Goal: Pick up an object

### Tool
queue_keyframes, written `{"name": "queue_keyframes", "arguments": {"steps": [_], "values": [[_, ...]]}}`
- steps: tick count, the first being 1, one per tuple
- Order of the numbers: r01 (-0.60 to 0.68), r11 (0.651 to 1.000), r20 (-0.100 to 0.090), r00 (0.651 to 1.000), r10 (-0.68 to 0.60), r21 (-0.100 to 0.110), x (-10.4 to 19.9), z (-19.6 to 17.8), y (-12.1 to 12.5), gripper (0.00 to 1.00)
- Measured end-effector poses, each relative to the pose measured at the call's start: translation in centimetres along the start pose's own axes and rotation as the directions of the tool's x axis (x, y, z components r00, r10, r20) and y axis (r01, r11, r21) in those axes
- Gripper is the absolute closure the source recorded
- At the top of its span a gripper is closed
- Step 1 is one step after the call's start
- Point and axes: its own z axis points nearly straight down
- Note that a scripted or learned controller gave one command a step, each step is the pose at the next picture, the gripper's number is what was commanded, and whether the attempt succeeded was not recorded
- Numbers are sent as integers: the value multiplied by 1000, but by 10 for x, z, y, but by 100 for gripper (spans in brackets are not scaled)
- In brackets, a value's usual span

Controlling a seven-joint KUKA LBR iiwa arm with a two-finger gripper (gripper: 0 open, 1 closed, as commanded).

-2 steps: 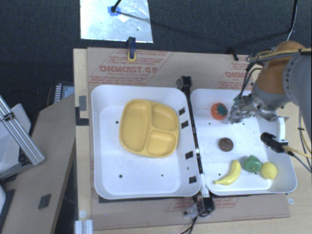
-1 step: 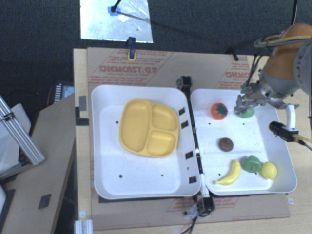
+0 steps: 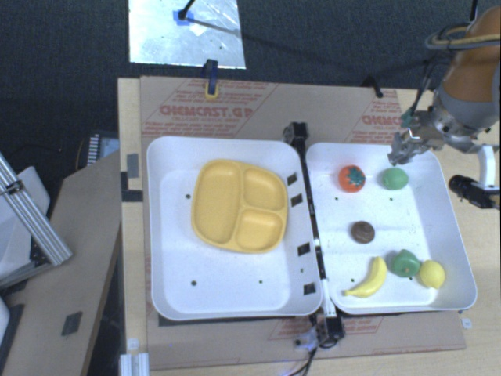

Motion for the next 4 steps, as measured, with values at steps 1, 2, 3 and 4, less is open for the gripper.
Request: {"name": "queue_keyframes", "arguments": {"steps": [1,2,3,4], "values": [[0,1000,0,1000,0,3,0,-37,2,100],[2,1000,-3,1000,-2,7,44,-37,0,100],[4,1000,-4,1000,-4,9,104,-24,-5,100],[3,1000,-4,1000,-3,8,155,-30,-15,100]]}}
